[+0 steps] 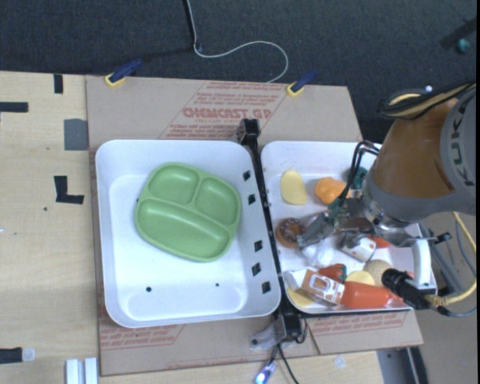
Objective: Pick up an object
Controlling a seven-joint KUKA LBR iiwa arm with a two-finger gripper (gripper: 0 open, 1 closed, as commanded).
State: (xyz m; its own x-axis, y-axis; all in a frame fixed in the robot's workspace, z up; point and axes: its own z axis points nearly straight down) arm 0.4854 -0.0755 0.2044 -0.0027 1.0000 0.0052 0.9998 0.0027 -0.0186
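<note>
Clutter crowds the right bin (346,149) on every side of the gripper (324,229), which hangs low over the middle of that bin at the end of the grey and orange arm (412,174). Whether its jaws are apart or together I cannot tell; they are dark and blurred against the things under them, and nothing can be seen held between them.

Nearest the jaws, just to their left, a brown ring-shaped piece (289,231) lies close to the divider (260,206) between the bins, with little room between piece and wall. Just beyond the jaws, toward the bin's far wall, sit an orange ball (330,189) and, left of it, a yellow lemon-shaped piece (294,186), the two slightly apart. On the near side of the jaws a red and white packet (324,286) and a long orange-red piece (366,295) press against the bin's near rim, leaving hardly any free floor there.

Farther left, past the divider, the left bin (112,238) offers much more room: a green divided plate (189,210) lies flat in its middle, with bare white floor all around it, widest along the near edge.

Both bins rest on a sheet of brown cardboard (224,102) on a pale wooden bench (24,238). Beyond the cardboard's far edge lies dark carpet (80,14) crossed by a thin white cable (240,50).
</note>
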